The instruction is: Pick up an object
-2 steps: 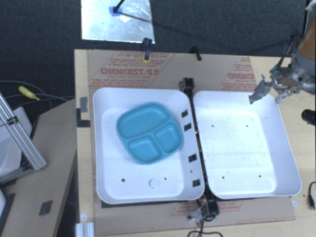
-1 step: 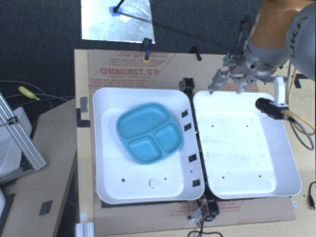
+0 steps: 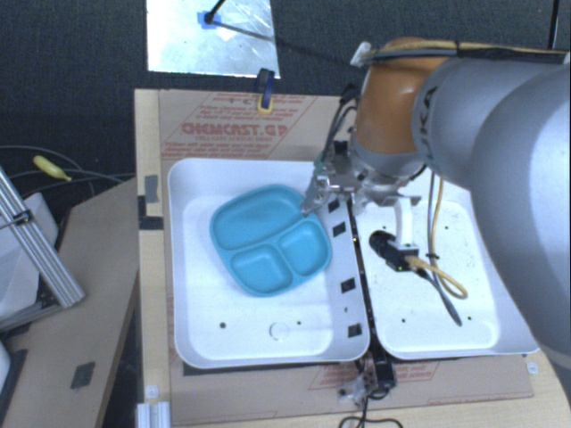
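Closest to the camera, the grey arm bulks across the right side of the view, its thick rounded body covering the far right of the bench. It reaches leftward and bends down. An orange band sits above the wrist, over the ridge where the two bins meet. The gripper points down and to the left, low over the inner edge of the left bin. Whether it is open or closed cannot be told from this angle, and nothing can be seen held in it.

A brown cardboard sheet with red printing lies under both bins. The left bin and the right bin are shallow, white and set side by side with their walls touching. Small black square markers run along that shared wall.

A blue divided plate lies flat in the upper middle of the left bin, with one large compartment and two smaller ones. Its upper right rim is directly at the gripper's tip. They are touching or nearly so, but the view does not settle which.

Beyond the bins, a shiny metal sheet lies on dark flooring. A small blue and yellow clamp sits at the cardboard's far edge. Aluminium rails lean at the far left.
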### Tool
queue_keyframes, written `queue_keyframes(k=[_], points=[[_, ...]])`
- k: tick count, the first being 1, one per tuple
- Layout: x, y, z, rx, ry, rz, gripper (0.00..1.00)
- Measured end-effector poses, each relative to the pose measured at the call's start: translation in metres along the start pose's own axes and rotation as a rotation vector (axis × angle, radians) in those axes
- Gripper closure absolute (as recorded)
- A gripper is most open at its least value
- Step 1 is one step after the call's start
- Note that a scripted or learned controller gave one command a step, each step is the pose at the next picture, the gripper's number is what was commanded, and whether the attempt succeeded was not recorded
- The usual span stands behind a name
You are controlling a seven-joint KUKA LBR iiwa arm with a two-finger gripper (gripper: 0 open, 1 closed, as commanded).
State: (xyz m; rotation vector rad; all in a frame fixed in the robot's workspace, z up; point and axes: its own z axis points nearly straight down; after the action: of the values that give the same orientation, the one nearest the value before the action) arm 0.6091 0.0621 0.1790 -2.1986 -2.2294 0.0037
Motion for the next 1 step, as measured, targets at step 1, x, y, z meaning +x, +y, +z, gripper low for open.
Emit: queue_keyframes(k=[1], points=[[-0.0083, 0.0036, -0.0166, -0.013, -0.005, 0.01, 1.0]])
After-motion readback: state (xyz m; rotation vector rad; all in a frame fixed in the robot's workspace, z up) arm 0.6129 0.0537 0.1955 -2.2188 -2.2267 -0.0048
